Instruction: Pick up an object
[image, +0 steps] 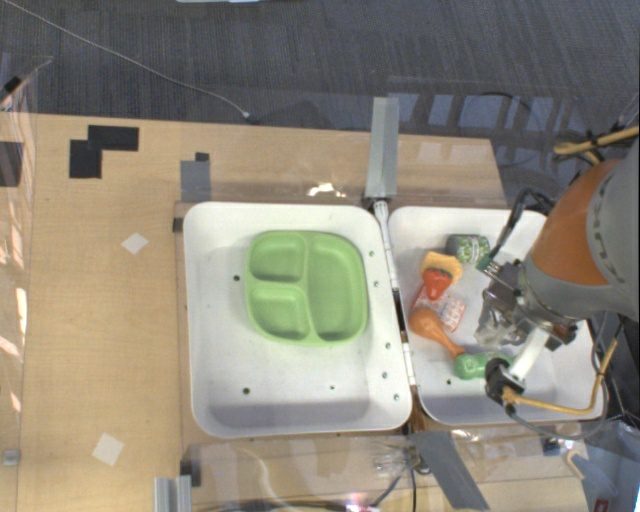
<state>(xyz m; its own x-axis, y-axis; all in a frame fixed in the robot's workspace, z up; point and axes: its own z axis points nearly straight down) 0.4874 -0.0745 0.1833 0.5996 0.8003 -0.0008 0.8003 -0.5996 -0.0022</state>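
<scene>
Two shallow white bins sit side by side on the wooden bench. The left bin (215, 390) holds a light green divided plate (305, 287) with three compartments, lying flat near the bin's middle. The right bin (570, 390) holds a small cluster of objects toward its left half: a dark green can-like item (466, 247) near the back, a yellow piece (441, 265) just in front of it, a red and white packet (443, 300) touching the yellow piece, an orange drumstick-shaped toy (434, 327) lying at a slant below that, and a small green object (468, 366) at its lower end. The arm reaches in over the right bin, and the gripper (497, 325) hangs just to the right of the cluster, near the packet and the green object. Whether it is parted or closed cannot be told here, and nothing is seen in its grasp.
</scene>
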